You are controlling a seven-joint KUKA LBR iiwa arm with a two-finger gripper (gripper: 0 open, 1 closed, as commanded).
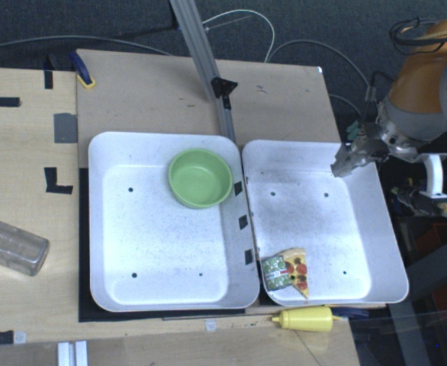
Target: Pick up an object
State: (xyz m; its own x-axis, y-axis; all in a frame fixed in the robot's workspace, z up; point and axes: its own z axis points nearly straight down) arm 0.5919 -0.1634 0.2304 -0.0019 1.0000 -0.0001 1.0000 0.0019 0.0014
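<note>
Camera view: 2 white bins side by side. The gripper [345, 162] hangs over the far right corner of the right bin [323, 227], holding nothing; whether it is spread or pressed together cannot be told. The green bowl [200, 178], round, smooth and upright, sits at the far right of the left bin [132, 227]. A small printed packet [286, 271], flat and crumpled, lies at the right bin's near left corner. For a clean pick, the packet in the gripper's own bin looks the nearer target; centre above it, then descend straight.
</note>
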